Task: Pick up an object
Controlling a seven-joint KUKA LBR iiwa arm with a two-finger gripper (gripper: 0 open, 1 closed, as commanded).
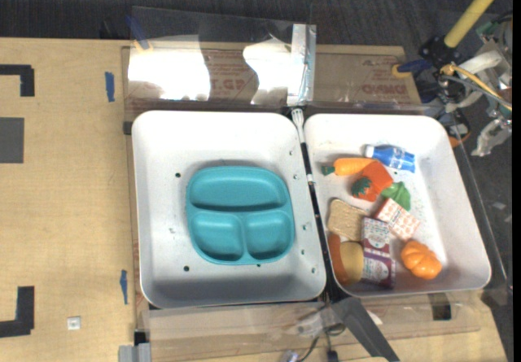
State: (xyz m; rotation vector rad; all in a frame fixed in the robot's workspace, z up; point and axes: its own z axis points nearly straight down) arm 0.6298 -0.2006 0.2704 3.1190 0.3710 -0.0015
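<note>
Teal divided plate [240, 214] lies in the left bin [155, 149], well apart from the pincer [488, 128], which sits among cables past the right bin's [464, 214] far corner; I cannot tell whether it is released or clenched. Toy foods crowd the right bin: a blue bottle [391, 158] and carrot [352, 165] nearest the pincer, a cracker [345, 220] and orange pumpkin [421, 259] farther off.

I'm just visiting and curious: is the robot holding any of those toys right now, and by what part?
Nothing is held. The toy food, such as the carrot and the small pumpkin, all lies loose in the right bin.
</note>
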